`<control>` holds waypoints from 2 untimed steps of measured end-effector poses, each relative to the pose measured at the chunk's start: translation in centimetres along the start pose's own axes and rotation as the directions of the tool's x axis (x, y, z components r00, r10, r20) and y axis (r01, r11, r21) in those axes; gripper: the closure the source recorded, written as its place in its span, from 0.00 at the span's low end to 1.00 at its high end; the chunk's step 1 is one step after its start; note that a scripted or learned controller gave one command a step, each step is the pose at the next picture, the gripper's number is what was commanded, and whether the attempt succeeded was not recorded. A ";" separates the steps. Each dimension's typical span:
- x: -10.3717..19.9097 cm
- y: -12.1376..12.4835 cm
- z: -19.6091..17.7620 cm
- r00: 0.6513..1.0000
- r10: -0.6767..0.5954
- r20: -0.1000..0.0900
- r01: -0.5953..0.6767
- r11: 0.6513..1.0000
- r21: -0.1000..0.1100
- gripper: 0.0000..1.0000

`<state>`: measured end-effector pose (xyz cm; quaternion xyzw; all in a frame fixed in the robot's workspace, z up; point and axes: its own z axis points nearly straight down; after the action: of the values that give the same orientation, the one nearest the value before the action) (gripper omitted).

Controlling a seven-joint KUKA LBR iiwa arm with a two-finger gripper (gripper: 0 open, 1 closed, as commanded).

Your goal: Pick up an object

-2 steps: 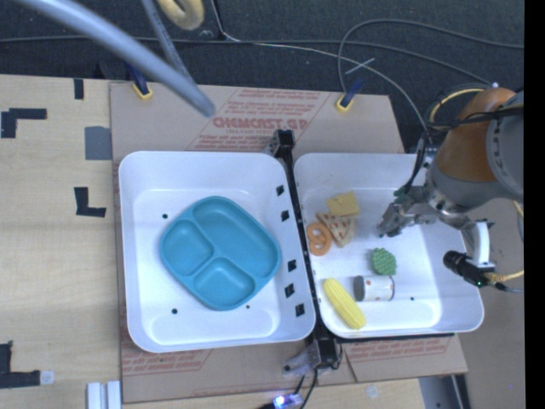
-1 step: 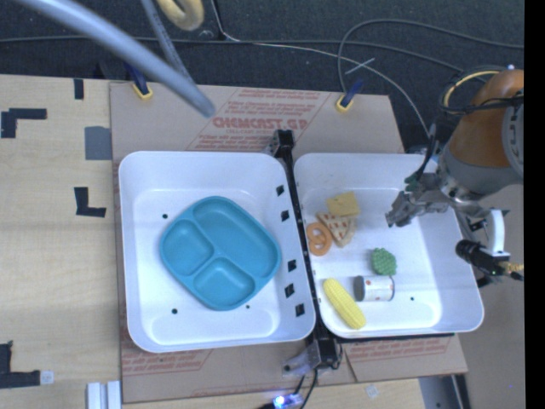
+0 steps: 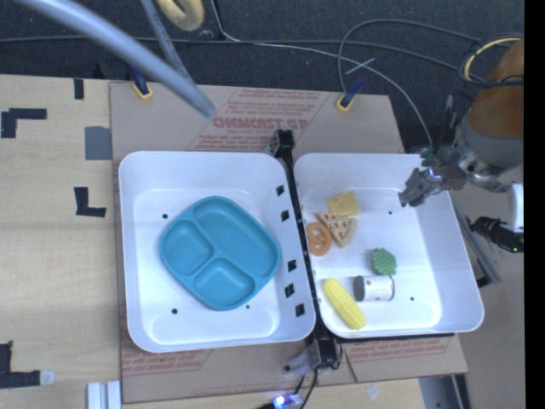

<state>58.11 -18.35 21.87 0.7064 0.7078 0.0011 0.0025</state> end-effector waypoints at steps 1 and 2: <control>0.8 0.2 -6.0 1.000 0.000 0.000 0.000 1.000 0.001 1.00; 5.9 -0.6 -4.2 1.000 -0.003 -0.003 0.003 1.000 0.008 1.00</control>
<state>57.49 -12.46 26.01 0.7053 0.7089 -0.0006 -0.0013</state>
